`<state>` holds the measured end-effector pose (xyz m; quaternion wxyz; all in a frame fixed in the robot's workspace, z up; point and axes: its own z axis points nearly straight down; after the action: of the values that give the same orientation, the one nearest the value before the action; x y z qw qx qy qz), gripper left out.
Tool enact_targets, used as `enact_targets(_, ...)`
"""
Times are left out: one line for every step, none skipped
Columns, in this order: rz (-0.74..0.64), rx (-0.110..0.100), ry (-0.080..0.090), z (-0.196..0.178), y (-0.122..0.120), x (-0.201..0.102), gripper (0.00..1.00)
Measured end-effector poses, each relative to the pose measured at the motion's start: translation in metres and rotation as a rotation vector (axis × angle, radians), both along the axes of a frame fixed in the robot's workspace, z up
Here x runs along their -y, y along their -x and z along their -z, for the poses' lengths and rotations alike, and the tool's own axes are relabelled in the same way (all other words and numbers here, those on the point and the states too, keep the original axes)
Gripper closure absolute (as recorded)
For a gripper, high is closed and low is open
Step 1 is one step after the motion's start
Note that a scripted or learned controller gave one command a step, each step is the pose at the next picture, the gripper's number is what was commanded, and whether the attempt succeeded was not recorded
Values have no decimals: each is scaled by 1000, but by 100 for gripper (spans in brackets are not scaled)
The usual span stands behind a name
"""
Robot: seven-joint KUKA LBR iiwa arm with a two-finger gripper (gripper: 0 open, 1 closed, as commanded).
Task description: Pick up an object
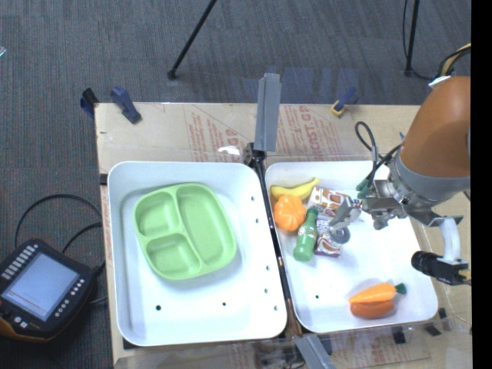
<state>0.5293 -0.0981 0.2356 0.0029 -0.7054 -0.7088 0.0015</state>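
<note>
Your claw [344,223] hangs low over the right bin [411,298], above the snack packet [329,203] beside the green bottle [306,237]; you cannot tell its state. Nearby lie the banana [296,188] and orange fruit [289,213].

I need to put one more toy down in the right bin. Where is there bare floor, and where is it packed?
Bare floor lies along the right bin front, left of the carrot. The back-left is packed: banana, orange, green bottle, carton, with the hand over them.
</note>
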Motion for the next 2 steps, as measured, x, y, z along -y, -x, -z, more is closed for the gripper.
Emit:
enact_targets(-242,5,0,137,-50,3,0)
enact_targets(-205,17,3,143,-14,49,0)
